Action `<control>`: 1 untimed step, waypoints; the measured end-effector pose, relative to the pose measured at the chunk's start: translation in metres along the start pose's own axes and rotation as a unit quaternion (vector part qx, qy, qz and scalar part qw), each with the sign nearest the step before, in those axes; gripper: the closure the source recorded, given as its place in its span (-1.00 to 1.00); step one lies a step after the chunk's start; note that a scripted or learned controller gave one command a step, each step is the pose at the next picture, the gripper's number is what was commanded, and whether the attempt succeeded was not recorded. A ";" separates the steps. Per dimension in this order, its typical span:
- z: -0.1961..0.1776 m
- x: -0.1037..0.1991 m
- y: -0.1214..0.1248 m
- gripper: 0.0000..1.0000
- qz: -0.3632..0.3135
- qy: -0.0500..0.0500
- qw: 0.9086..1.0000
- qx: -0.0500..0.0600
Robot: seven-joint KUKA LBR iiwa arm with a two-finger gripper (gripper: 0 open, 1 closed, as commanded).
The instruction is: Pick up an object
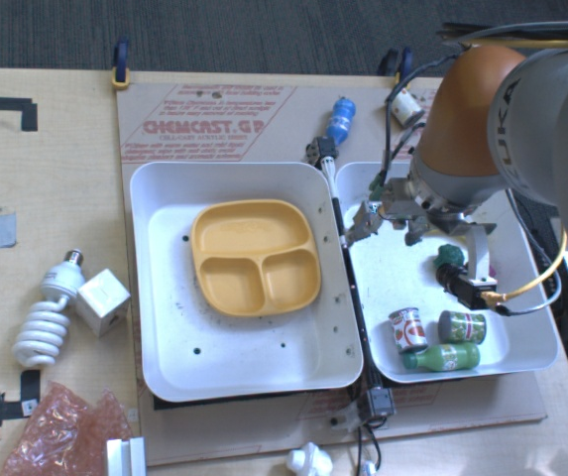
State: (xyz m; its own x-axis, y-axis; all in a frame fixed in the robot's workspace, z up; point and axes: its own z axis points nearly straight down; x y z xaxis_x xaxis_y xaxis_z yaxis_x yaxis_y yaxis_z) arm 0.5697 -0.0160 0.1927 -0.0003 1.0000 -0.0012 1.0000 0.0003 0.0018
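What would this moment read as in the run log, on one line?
end effector: open, empty, over right bin | small can, green bottle: untouched, right bin near edge | yellow tray: left bin

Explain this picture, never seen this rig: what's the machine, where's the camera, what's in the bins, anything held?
One camera, fixed above the bench, looks down at a slant. The grey and orange machine is a robot arm; its tool hangs over the right bin. That bin has a red-and-white can, a green jar and a green bottle on its side. The left bin holds a yellow divided plate. A spiral light bulb and a white cube lie outside the bins. Whether the tool grips anything, I cannot tell.
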 end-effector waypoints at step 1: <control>-0.022 0.064 -0.092 -1.00 0.001 0.000 1.000 0.001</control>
State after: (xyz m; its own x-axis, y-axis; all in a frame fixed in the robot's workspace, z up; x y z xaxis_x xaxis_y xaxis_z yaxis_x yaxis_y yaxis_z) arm 0.4776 0.0480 0.2146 0.0010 1.0000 -0.0005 1.0000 -0.0010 -0.0010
